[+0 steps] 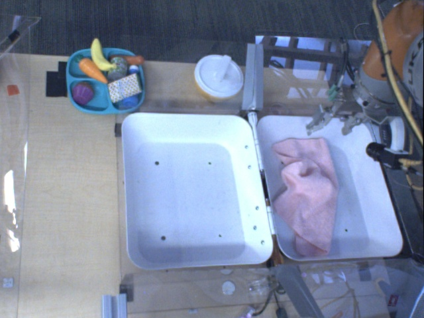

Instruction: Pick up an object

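Observation:
A crumpled pink cloth (306,194) lies in the right white bin (371,197), running from its back left down to its front edge. My gripper (330,125) hangs over the back of that bin, just above and behind the cloth's top edge. Its two fingers are spread apart, open, with nothing between them. The grey arm with its orange band (397,25) comes in from the upper right.
The left white bin (192,191) sits beside the right one, joined along a metal divider (252,78). Behind the bins are a white-lidded yellow bowl (219,76) and a blue tray of toy food (106,79). Cables hang along the right side.

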